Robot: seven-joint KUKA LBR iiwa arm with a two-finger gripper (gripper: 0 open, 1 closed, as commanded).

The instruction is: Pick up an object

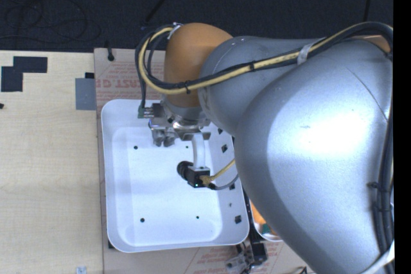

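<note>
Gripper [164, 138] hangs low over the far part of the left bin [115, 202], pointing straight down just inside the far wall. The wrist above hides its tips, so I cannot tell whether it is set wide or narrow, and nothing is seen in its grasp. The bin floor around it is plain white with a few small dark dots [136, 148], probably holes or marks rather than loose items. The arm [308, 138] reaches in from the right and lies across that side, its bulk covering whatever sits beneath. An orange patch [259, 220] peeks out under it, just right of the bin's near corner. It is the likeliest thing to pick, but too hidden to name. Judged a descent onto bare floor, likely fruitless.
</note>
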